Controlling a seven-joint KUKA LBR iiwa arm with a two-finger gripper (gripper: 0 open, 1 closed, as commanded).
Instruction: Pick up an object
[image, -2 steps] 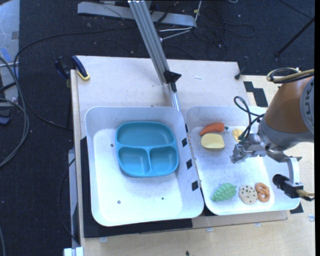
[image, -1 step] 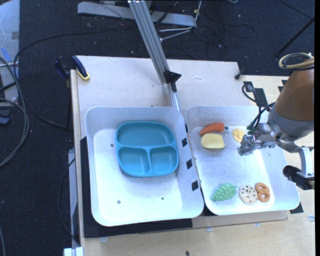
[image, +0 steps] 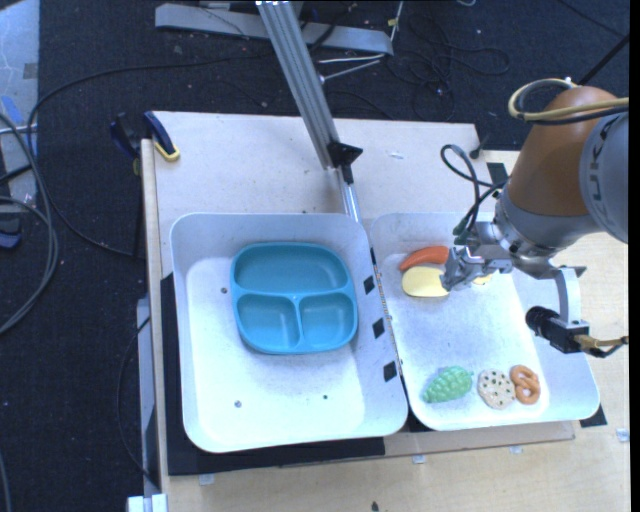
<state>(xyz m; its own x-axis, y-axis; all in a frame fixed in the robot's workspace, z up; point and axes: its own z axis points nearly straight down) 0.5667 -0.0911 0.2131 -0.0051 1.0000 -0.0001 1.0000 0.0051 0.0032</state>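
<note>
Nearest the camera, along the front edge of the right bin (image: 560, 400), three small things lie in a row: a green bunch of grapes (image: 447, 384), a pale speckled cookie (image: 494, 388) and a brown pretzel (image: 525, 383), close beside one another. Left of them, in the left bin (image: 200, 330), sits a blue divided plate (image: 295, 297) with three compartments.

Farther back in the right bin lies a yellow piece (image: 423, 283), its long axis running roughly left to right, and just behind it an orange carrot (image: 425, 258), also lying left to right and tilted slightly, its left end nearer the camera. The claw (image: 458, 273) is low over the bin at the right ends of both; whether it is wide, narrow or gripping anything I cannot tell. Both bins rest on the table (image: 240, 160).
</note>
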